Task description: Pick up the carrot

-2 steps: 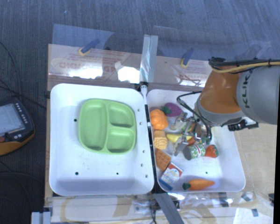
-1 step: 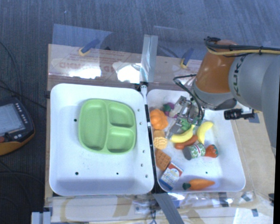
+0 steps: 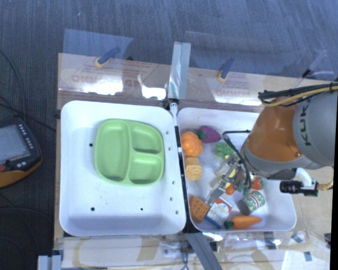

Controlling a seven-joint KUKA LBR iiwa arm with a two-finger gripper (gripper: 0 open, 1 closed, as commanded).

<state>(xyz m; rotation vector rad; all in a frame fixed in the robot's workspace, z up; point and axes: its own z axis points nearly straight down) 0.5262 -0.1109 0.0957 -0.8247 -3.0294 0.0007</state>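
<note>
Carrot (image 3: 245, 222) lies at the right bin's (image 3: 286, 219) front; tool (image 3: 228, 175) hovers above, state unclear.

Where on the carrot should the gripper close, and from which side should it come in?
Probably from above, across the thick middle of the carrot. It lies flat along the right bin's near wall, green top left, tapered tip right. The milk carton and can crowd it, so close across its width.
</note>
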